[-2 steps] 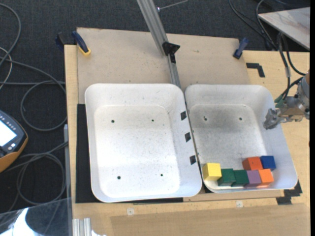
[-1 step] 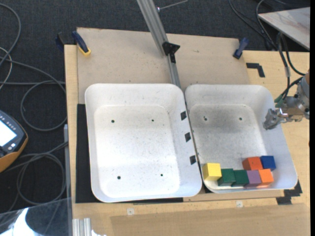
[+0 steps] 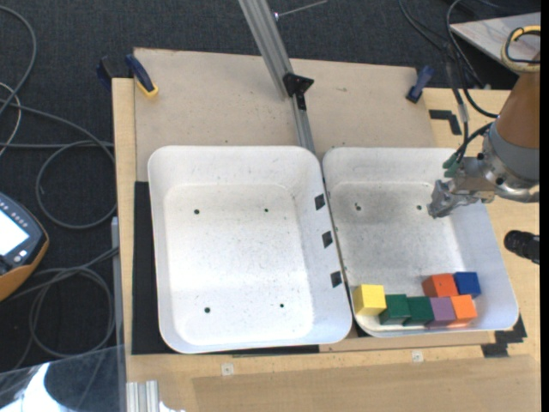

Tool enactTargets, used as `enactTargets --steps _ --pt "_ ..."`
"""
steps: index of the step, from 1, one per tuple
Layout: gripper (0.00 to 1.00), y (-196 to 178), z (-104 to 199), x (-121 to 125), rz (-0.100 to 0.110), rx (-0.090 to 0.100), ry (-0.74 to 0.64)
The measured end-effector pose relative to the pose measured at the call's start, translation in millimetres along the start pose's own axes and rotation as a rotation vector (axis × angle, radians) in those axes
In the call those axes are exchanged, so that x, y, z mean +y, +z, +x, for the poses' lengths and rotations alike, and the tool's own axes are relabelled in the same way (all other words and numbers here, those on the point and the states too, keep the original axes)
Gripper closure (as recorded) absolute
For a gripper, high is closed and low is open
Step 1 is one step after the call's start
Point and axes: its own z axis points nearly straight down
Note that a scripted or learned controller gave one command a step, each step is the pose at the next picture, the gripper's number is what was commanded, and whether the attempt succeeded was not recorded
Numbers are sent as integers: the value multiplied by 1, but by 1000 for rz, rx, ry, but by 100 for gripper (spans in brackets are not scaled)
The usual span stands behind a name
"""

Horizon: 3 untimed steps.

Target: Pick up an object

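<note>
While blocks (image 3: 420, 303) crowd the near rim, the claw (image 3: 442, 201) (grip state unreadable) hangs over open floor.

The grey arm with its orange band (image 3: 523, 127) is cut off by the right edge. The metal two-finger gripper (image 3: 440, 202) is too blurred (and small) to judge its fingers.

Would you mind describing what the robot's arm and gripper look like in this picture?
The arm is a rounded grey body topped by a broad orange band. Dark cables run down its side toward the wrist. The gripper is a small, boxy grey metal assembly, darker at its tip. No markings are legible.
</note>
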Motion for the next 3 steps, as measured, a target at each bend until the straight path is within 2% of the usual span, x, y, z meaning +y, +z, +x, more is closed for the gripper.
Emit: enactTargets --steps 2,3 --pt "100 -13 107 -3 3 2 0" --pt "100 -20 155 5 2 1 1"
